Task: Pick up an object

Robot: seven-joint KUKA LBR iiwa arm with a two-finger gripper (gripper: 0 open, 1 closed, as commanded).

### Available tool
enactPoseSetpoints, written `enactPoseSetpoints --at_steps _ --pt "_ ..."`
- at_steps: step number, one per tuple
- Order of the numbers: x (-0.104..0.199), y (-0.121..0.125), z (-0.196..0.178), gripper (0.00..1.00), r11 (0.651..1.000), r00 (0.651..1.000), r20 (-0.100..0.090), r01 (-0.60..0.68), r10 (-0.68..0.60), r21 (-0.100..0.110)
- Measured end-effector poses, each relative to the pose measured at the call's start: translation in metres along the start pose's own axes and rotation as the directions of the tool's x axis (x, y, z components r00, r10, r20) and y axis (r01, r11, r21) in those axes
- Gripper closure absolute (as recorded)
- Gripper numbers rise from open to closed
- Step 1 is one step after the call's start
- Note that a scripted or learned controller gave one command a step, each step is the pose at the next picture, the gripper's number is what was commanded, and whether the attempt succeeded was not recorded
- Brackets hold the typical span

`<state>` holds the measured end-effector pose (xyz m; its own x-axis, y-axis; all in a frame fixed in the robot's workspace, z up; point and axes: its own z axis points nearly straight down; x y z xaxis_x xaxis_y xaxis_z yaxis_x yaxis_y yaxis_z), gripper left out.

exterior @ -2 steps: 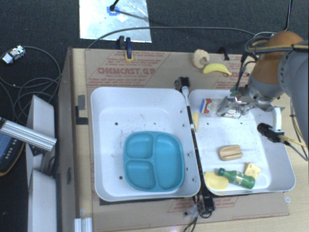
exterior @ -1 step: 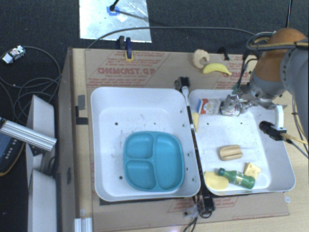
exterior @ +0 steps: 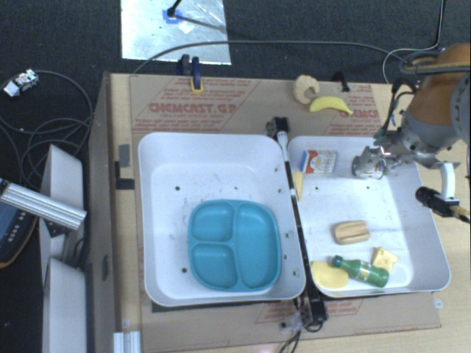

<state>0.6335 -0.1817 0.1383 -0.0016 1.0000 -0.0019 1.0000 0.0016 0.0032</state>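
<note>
The right bin [exterior: 412, 219] holds a small red, white and blue carton [exterior: 319, 162] at its back left, a tan bread roll [exterior: 350, 232] in the middle, and a green bottle [exterior: 360, 270], a yellow disc [exterior: 328, 275] and a yellow cheese wedge [exterior: 383, 259] along the front. My gripper [exterior: 368, 165] hangs over the back of this bin, just right of the carton. Nothing shows between its fingers.
The left bin [exterior: 169, 168] holds a blue divided plate [exterior: 234, 244]. A banana [exterior: 330, 104] and a tan piece [exterior: 306, 88] lie on the cardboard behind the right bin. A blue and yellow clamp [exterior: 193, 72] stands at the back. Cables run across the back.
</note>
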Motion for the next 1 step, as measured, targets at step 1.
enactPoseSetpoints --at_steps 1 --pt "-0.0133 -0.0174 -0.0041 1.00 1.000 1.000 0.000 0.000 0.000 0.001"
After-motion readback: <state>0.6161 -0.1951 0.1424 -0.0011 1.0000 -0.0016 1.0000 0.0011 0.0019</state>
